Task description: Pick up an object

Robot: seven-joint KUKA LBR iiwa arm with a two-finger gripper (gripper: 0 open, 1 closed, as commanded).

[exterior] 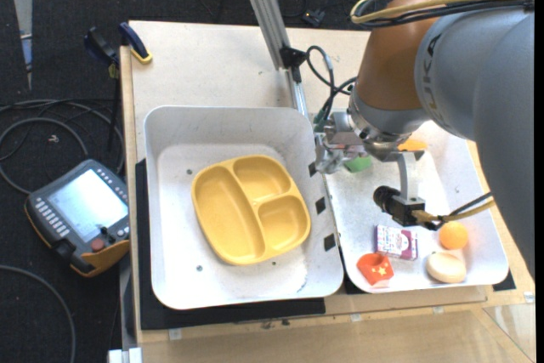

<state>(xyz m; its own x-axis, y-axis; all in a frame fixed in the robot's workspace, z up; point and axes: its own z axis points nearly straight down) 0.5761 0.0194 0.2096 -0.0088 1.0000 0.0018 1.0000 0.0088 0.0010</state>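
My gripper hangs low over the left edge of the right bin, close to the wall shared with the left bin. A small green object lies right beside it, partly covered by the wrist; I cannot make out whether it is held. Near the bin's front lie a purple and white carton, a red object, an orange ball and a cream rounded object. A bit of something orange peeks from under the arm.
The left bin holds a yellow divided plate. A slanted metal pole rises behind the bins. The grey arm covers the back of the right bin. A teach pendant lies on the floor at left.
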